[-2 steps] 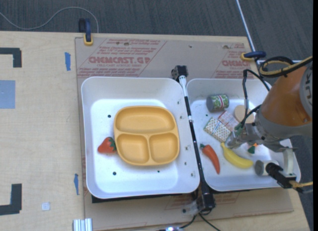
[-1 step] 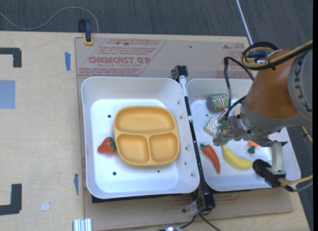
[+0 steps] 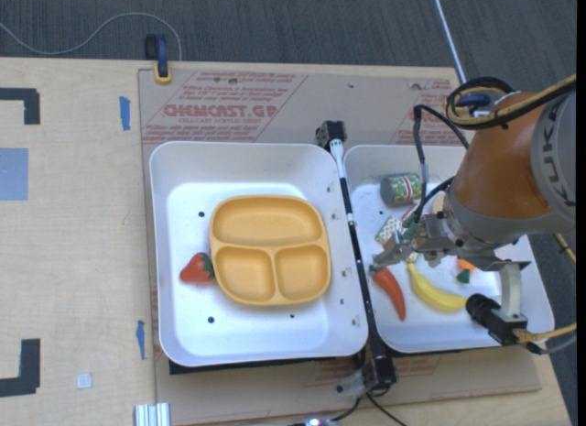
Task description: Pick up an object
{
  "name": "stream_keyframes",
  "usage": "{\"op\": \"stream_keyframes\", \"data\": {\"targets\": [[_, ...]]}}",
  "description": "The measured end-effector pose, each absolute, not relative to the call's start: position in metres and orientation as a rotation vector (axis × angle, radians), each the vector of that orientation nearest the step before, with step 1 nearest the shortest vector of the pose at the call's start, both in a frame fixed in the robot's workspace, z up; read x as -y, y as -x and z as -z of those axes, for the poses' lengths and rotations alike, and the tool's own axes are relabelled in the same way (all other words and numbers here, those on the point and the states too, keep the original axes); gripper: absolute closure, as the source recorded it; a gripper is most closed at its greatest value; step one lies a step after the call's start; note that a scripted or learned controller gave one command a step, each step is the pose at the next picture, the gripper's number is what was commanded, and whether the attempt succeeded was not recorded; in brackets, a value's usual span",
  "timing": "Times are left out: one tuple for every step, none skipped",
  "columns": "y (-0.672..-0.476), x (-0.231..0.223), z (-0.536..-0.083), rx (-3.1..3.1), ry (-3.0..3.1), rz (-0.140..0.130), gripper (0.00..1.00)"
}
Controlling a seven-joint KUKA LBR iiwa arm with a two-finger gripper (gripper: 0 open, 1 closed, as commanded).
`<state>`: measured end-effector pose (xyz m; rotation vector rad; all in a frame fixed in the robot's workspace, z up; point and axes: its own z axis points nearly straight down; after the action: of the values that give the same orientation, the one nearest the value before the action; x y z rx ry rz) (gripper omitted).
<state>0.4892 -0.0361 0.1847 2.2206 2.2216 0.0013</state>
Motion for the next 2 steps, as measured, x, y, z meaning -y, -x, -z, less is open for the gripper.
{"op": "stream_keyframes", "data": {"targets": [[-0.480,0.099,-0.096,-2.219,-2.223,0.001,0.00],[-0.480,0.098,-0.106,-2.218,-2.222,-0.002,1.00]]}}
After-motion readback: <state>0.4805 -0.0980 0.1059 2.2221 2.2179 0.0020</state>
